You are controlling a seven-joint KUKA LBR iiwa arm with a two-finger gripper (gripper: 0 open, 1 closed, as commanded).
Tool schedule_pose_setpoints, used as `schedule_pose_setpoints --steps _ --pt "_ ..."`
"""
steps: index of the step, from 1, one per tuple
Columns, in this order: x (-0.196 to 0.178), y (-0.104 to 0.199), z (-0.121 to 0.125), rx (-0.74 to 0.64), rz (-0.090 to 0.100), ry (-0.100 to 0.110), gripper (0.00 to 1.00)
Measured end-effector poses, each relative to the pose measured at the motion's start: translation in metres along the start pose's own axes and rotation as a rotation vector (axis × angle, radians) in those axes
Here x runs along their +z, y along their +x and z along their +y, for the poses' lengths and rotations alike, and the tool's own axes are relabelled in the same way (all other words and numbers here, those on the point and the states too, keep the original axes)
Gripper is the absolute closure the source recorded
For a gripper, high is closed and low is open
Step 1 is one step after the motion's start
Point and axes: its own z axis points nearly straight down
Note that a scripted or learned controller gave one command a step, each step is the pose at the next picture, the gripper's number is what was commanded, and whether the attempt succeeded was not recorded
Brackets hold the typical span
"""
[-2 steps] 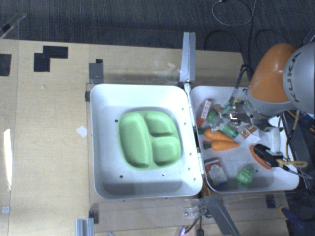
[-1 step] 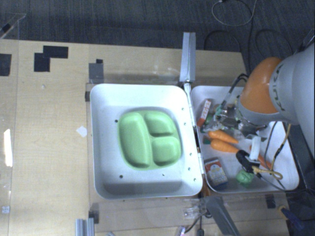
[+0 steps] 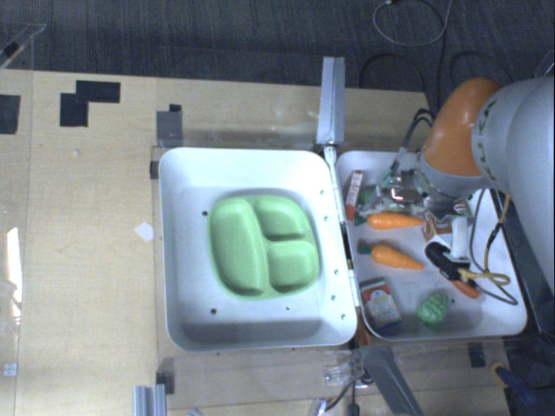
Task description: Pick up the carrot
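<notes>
Reaching in from the right, my arm (image 3: 494, 137) hangs over the right bin (image 3: 512, 319), orange band up, tool (image 3: 401, 191) low near its far left part. I cannot tell the tool's state. One carrot (image 3: 395, 221) lies just below the tool, a second carrot (image 3: 397, 256) nearer me. Same bin: green toy (image 3: 433, 309), small packet (image 3: 380, 304), black-handled item (image 3: 444, 259). Left bin (image 3: 182, 232) holds a green divided tray (image 3: 263, 245).

my arm (image 3: 520, 137): bulky grey rounded shell, glossy orange band (image 3: 457, 133) above the wrist, thin black cables looped beside it, small metal wrist hardware below.
</notes>
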Motion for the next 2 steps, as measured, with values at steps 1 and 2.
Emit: schedule_pose_setpoints --steps 1,2 --pt "-0.01 0.002 0.001 -0.002 0.002 0.0 1.0" --pt "-0.119 0.056 0.027 0.071 0.0 0.031 1.0"
